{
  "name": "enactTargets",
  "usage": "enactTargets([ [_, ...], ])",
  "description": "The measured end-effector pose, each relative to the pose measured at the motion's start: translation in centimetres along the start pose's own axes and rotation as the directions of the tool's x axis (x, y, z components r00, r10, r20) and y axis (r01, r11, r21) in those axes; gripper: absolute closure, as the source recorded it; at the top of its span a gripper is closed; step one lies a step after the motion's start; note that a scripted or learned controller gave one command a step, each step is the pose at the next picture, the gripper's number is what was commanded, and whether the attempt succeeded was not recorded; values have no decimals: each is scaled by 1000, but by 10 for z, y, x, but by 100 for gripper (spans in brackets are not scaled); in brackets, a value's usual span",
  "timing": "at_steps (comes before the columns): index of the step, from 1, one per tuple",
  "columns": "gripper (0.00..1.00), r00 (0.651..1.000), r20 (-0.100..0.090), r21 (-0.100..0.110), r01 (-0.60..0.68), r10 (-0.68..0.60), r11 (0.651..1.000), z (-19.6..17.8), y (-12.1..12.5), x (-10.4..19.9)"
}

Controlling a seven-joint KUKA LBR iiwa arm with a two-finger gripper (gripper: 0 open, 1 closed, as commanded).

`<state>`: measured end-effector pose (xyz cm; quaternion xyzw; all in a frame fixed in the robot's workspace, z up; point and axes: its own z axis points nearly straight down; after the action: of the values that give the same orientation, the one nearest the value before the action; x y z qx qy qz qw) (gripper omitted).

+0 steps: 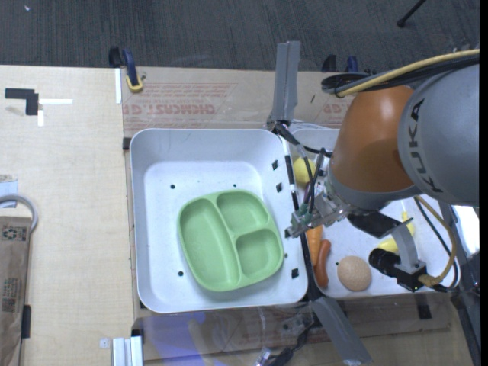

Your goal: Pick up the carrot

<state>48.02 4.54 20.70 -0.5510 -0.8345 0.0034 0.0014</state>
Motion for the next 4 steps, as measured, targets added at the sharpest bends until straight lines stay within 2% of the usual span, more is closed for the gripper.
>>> enactTargets([
  [1,100,973,1,-6,230,-230,973,16,76,-5],
  [2,100,977,1,-6,215,-215,977,-54,62,-21],
  [3,100,960,-1,-4,281,-281,960,-17,-7,-26],
  [4,100,826,2,-6,564,-564,826,-19,9,27],
])
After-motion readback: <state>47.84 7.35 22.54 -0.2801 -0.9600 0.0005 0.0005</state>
